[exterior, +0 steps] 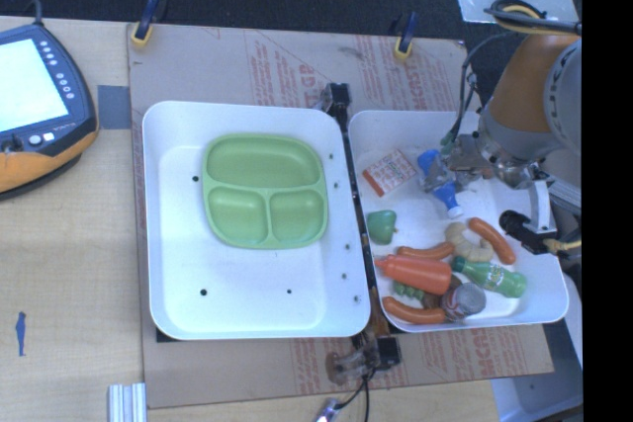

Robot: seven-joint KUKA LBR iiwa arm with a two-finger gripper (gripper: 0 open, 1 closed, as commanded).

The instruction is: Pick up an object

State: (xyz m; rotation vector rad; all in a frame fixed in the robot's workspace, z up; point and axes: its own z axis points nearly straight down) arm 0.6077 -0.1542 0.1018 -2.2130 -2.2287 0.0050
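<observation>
Pincer down low inside the right bin, at its upper part, right over a blue bottle with a white cap; open or closed, cannot tell from this slant. No object visibly between anything, so no hold to call yet. Looks like the reach-and-grasp step, bottle the likely target. Just beside it, a small red-and-white packet; lower down, a crowded pile: green pepper, orange carrot, sausage, green bottle. Over in the left bin, a green divided plate, well apart from the action. Next up, probably: settle squarely on the bottle, close firmly, lift straight up without dragging the packet along.
</observation>
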